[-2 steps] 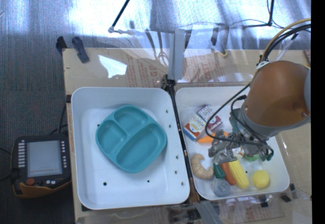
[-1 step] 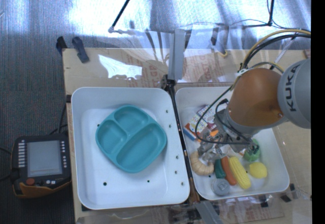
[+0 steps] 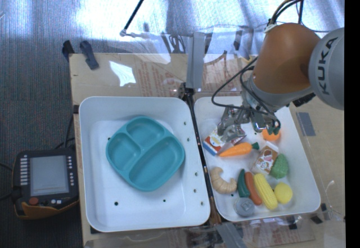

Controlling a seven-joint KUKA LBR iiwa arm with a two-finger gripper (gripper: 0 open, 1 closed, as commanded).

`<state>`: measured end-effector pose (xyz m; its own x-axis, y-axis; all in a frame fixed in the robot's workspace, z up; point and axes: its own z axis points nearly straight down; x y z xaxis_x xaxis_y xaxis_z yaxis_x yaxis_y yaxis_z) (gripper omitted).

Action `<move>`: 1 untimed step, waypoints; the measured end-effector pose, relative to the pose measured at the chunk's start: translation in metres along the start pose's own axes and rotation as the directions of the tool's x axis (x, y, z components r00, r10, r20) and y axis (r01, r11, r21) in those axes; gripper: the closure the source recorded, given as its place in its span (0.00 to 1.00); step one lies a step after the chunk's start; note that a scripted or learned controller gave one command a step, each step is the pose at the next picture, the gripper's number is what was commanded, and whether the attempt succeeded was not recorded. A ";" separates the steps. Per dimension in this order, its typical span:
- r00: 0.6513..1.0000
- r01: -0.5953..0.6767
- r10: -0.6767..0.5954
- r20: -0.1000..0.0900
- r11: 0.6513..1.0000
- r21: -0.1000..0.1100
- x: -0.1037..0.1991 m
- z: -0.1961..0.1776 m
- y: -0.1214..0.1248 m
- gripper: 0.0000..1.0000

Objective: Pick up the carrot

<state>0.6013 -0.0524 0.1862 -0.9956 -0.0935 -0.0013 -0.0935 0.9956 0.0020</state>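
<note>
Nearest edge of the right bin (image 3: 313, 185): grey round lid-like thing (image 3: 244, 207), then a row w/ corn cob (image 3: 265, 190), yellow lemon (image 3: 283, 192), a dark green veg (image 3: 242, 183) and a croissant (image 3: 223, 180) to the left. Left bin (image 3: 95, 185) carries a teal divided plate (image 3: 145, 153), well apart from the action.

Mid-bin: the carrot (image 3: 236, 150) lies flat on the bin floor, long axis approx left-right w/ a slight tilt, orange tip toward the left, green stub at the right end. A small carton (image 3: 214, 143) sits touching or just beside its left tip; can't tell which. A printed pouch (image 3: 265, 159) and green leafy piece (image 3: 279, 166) are just right of it.

Just beyond: the tool (image 3: 232, 126) hangs over the carrot's far-left side, near the carton. Its metal fingers look spread w/ nothing between them, though glare blurs the detail. So carrot sits just nearside and a bit right of the tool; my guess is a short shift that way, w/ fingers set across the long axis, then descend. Risk: catching the carton instead.

Far: orange-banded arm (image 3: 284, 58) enters from the right over the worktop (image 3: 140, 72).
</note>
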 end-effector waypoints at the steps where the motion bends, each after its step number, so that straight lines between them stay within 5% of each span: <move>1: 1.000 -0.001 0.001 -0.003 1.000 0.000 0.001 0.001 0.000 0.00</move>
<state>0.6005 -0.0525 0.1848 -0.9957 -0.0930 0.0017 -0.0930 0.9957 0.0025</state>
